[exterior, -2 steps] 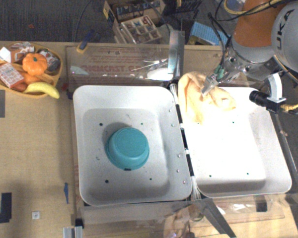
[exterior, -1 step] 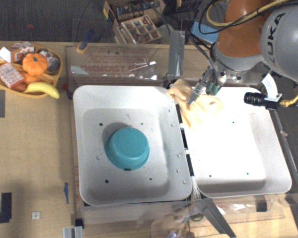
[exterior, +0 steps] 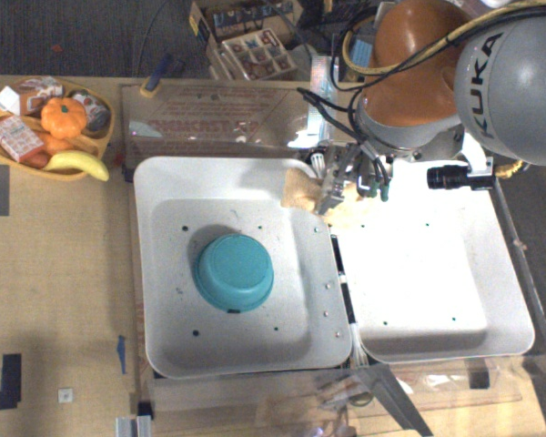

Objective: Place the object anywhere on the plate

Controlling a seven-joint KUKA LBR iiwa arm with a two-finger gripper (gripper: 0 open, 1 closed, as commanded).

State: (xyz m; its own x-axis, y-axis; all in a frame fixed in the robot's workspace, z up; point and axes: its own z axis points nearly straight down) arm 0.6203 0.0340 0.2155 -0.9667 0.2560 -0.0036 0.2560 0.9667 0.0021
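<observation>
A teal round plate [exterior: 235, 272] lies upside-down-looking in the middle of the left bin [exterior: 164, 198]. A pale tan object [exterior: 298, 192] hangs over the back right corner of that bin, by the rim shared with the right bin. My gripper [exterior: 328, 196] reaches down from the orange wrist and its fingers close on the tan object, which shows on both sides of them. The gripper is up and to the right of the plate, about a plate's width away from it.
The right bin [exterior: 437, 271] lies under the arm. A clear panel [exterior: 218, 116] stands behind the left bin. A basket [exterior: 50, 135] of toy fruit sits at the bench's far left. Cables and a black camera mount [exterior: 455, 178] hang near the wrist.
</observation>
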